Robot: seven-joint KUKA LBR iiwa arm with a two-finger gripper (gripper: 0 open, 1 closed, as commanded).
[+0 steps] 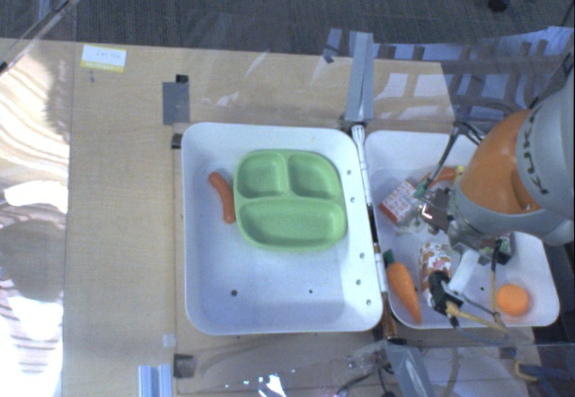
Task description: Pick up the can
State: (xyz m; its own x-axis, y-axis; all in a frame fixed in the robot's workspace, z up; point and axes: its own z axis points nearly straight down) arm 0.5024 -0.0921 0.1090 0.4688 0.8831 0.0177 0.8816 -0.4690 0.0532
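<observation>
Can, a small cylinder with a red, white and orange printed label (435, 259), sits in the right shallow white plastic bin (382, 153), near that bin's middle. It is just beside a long orange carrot (404, 290) on the view's left and apart from a round orange ball (513, 299) toward the front right corner; whether it stands or lies on its side I cannot tell. The grey arm's two-finger gripper (431, 210) hangs low over the same bin, just behind the can and close to a small red-and-white carton (398, 201). The wrist hides its tip, so I cannot tell whether it is released or clenched, and nothing shows as grasped. The step in hand looks like the approach. To do it well, the gripper should come toward the bin's front until centred over the can, set its closing line across the can's round body, and descend clear of carrot and carton so neither is caught. A smooth curved wall may slip or roll, so a square, centred grip matters before lifting straight up.
</observation>
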